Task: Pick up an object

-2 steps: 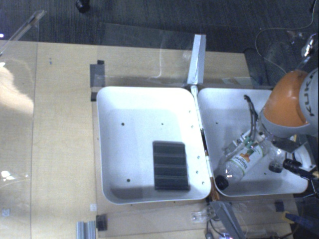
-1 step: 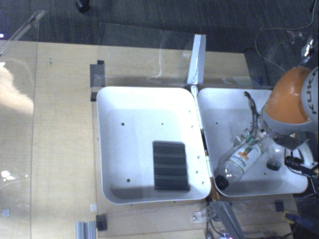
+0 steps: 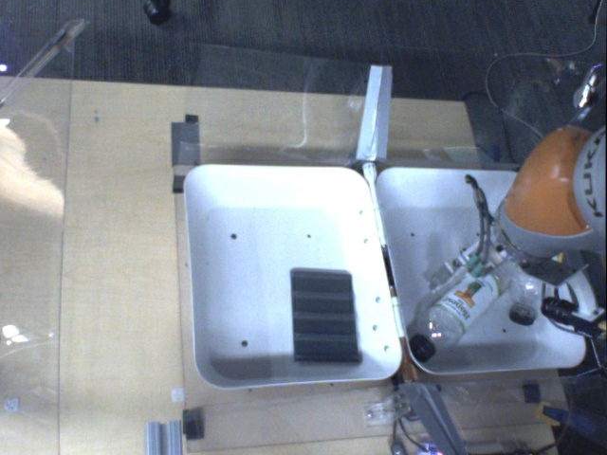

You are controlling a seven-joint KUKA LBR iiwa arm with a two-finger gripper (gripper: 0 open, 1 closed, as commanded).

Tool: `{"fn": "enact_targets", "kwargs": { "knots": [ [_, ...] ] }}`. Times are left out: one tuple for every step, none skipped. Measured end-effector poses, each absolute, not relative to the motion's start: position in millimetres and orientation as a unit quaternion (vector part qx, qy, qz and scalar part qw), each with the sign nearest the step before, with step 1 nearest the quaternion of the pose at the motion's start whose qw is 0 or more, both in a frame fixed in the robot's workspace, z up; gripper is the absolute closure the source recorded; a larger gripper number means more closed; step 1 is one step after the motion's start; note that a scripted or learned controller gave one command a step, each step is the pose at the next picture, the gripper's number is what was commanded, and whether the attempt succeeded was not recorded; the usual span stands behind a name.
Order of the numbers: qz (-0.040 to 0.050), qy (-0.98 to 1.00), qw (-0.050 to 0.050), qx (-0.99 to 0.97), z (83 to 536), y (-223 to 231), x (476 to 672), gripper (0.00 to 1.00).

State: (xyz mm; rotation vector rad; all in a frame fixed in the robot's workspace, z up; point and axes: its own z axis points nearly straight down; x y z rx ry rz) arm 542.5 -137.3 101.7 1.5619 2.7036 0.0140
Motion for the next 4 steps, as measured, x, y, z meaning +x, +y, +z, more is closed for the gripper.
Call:
{"fn": "enact_targets", "kwargs": {
  "knots": [
    [0.0021, 0.909, 0.004, 0.418, 203.8, -59.1, 546.9, 0.00],
    [0.0008, 0.905, 0.002, 0.425, 135.5, -112.0, 535.5, 0.00],
    [0.0015, 0.918, 0.003, 0.397, 203.9, -75.9, 492.5, 0.00],
    [0.0015, 0.894, 0.002, 0.448, 184.7, -57.9, 491.3, 0.00]
  ]
}}
